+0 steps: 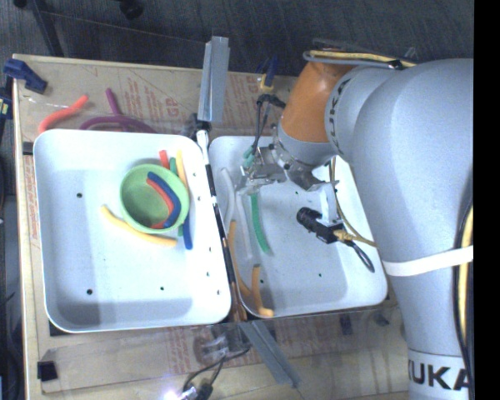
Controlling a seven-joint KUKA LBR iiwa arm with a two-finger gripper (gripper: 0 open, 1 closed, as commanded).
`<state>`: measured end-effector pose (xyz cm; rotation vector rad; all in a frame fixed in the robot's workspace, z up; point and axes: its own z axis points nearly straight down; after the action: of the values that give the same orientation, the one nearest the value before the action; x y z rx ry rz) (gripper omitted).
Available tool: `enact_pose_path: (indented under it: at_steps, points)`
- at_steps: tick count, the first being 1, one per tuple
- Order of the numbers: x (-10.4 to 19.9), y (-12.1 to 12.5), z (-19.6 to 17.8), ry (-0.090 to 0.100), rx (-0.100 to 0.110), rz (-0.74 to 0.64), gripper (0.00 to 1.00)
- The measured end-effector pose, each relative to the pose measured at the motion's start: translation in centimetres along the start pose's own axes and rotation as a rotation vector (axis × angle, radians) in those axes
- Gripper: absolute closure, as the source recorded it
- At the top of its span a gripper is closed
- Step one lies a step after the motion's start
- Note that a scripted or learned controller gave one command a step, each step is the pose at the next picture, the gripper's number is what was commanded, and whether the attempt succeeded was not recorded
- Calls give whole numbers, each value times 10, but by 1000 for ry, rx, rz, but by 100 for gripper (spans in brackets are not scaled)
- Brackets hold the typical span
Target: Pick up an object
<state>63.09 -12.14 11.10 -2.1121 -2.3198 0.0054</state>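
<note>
In the camera view, your gripper [252,176] is hanging low over the right bin [350,294], at its far left; whether it's spread, I cannot tell. The green strip [259,223] is lying just beneath. Be centring over it before closing.

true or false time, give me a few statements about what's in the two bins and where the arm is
1. The green bowl sits in the left bin. True.
2. The gripper is over the left bin. False: it is over the right bin.
3. A green strip lies in the right bin below the gripper. True.
4. The bowl holds a blue piece. False: a red curved piece lies in it.
5. A yellow strip lies beside the bowl in the left bin. True.
</note>
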Motion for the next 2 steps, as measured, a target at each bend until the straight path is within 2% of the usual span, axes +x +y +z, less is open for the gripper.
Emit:
enact_pose_path:
  at_steps: [1,2]
  points:
    - [0,0,0,0,0,0,0]
    - [-3,3,19,1,-2,-60,0]
